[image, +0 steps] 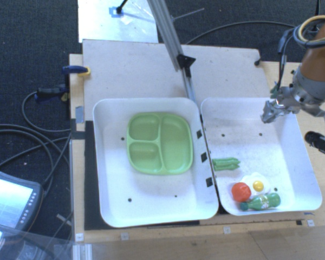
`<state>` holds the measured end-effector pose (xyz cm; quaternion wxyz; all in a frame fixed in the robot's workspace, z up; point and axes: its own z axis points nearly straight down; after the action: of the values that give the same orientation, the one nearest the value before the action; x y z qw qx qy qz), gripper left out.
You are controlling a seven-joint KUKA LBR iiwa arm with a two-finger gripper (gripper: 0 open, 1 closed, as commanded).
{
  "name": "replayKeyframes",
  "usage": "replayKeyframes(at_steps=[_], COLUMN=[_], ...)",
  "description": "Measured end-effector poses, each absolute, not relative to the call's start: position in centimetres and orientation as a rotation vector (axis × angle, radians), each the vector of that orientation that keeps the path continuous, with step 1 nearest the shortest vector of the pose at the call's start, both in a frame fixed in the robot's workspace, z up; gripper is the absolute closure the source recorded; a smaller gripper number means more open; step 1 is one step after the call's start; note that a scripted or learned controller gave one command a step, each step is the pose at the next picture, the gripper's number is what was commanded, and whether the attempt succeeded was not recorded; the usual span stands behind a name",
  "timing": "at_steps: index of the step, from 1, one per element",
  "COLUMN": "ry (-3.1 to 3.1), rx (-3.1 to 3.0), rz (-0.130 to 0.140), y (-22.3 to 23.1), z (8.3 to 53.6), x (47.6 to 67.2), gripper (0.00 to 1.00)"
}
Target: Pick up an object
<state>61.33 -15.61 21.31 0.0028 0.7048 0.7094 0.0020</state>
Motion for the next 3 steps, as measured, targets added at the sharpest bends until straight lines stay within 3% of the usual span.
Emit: replayKeyframes(at_steps=[1,3], ry=[2.226,2.234], rx=[2.207,2.21], rz=[0.007,0.002], y=[-15.1,-4.3], z=[26.7,24.1], x=[60.7,58.0], gripper=[1.0,1.0])
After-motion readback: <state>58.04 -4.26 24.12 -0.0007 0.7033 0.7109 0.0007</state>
